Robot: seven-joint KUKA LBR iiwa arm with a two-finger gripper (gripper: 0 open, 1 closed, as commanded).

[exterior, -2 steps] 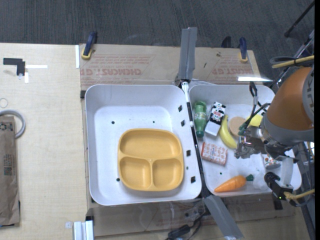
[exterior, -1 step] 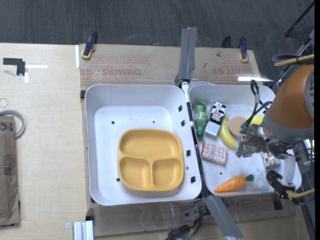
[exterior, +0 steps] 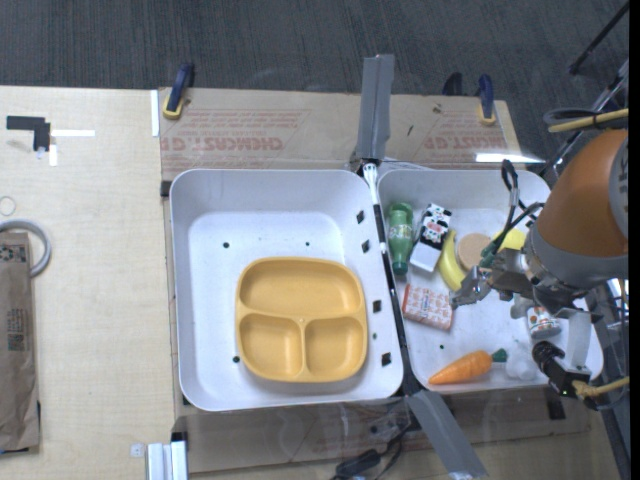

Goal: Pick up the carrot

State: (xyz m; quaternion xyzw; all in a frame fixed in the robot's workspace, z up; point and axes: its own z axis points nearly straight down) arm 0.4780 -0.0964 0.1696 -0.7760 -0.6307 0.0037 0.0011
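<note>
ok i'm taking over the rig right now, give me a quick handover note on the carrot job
Gripper: over the right bin, above its middle; nothing visible between its fingers, and I can't tell if they are open or shut.
Carrot: lying flat on the right bin's floor near the front edge, in front of the gripper and apart from it.
Nearby: green bottle, banana and a pink-patterned packet at the bin's left side.
Yellow divided tray sits in the left bin.
Done: no grasp yet.
Left: move to the carrot, grasp, lift.
</note>
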